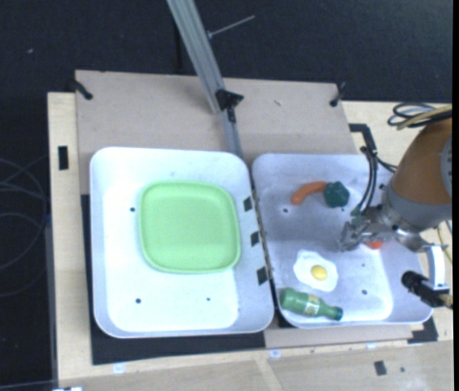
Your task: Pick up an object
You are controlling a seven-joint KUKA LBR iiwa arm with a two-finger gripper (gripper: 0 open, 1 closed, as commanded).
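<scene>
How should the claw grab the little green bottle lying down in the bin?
Probably from straight above, across the green bottle's middle, fingers on either long side. It lies flat along the right bin's front wall, neck pointing left, so its round body offers the widest hold. The fried egg sits close behind, so room is tight.

A pale wooden bench (164, 357) is standing on a dark floor (18, 39). A tan board (156, 112) is lying across its far part. A grey pole (193, 35) is slanting up from the board's far edge. Thin cables (2, 194), possibly wires, are trailing over the floor at left.
</scene>
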